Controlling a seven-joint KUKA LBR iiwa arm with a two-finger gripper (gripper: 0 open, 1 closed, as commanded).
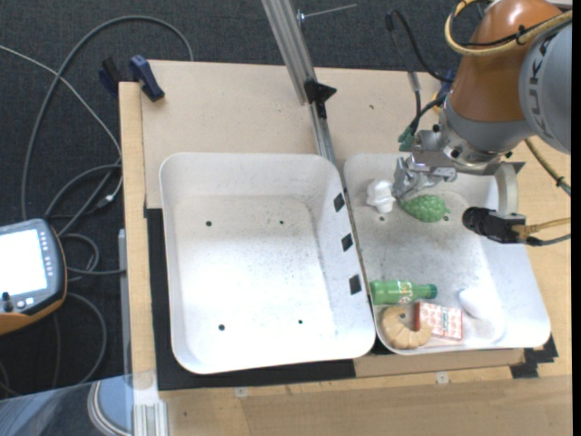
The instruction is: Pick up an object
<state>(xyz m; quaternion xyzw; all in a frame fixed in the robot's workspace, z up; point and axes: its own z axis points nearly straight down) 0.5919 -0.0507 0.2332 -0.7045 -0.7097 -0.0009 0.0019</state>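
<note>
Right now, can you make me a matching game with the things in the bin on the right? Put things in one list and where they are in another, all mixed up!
Things:
1. bumpy green object
2. green bottle
3. round bun
4. red-and-white packet

Places:
A. lying on its side just above the bun
B. at the near rim, left of the packet
C. right under the pincer, at the far end
D. near corner, right of the bun

Pairs: 1-C, 2-A, 3-B, 4-D
</note>
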